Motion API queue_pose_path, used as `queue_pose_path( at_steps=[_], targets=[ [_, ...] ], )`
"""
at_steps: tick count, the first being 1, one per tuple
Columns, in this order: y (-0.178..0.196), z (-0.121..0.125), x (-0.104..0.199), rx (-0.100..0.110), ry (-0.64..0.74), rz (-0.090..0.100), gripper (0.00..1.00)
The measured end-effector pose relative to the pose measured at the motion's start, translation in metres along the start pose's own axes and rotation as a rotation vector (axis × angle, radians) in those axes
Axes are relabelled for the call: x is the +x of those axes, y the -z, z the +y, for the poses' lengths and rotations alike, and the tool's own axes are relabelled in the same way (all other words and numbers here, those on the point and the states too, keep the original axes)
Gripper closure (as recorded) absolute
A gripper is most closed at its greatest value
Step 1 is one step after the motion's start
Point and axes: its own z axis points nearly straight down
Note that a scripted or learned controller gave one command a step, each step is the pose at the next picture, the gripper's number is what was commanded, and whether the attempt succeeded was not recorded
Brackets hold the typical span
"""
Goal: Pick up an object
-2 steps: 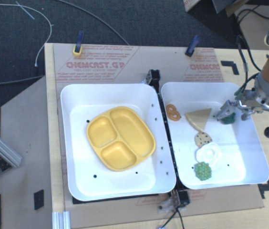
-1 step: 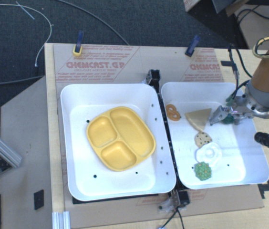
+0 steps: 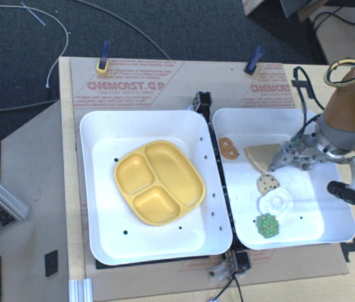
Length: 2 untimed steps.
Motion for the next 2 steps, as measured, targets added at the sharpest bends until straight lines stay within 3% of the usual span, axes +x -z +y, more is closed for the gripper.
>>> queue_pose_path(
  at_steps=[1,2],
  targets=[
    [0.013,0.001,0.000,-0.005,0.000,-0.001,1.00],
    [0.076,-0.003,0.002,-0.011,0.000,-0.004,1.00]
  ],
)
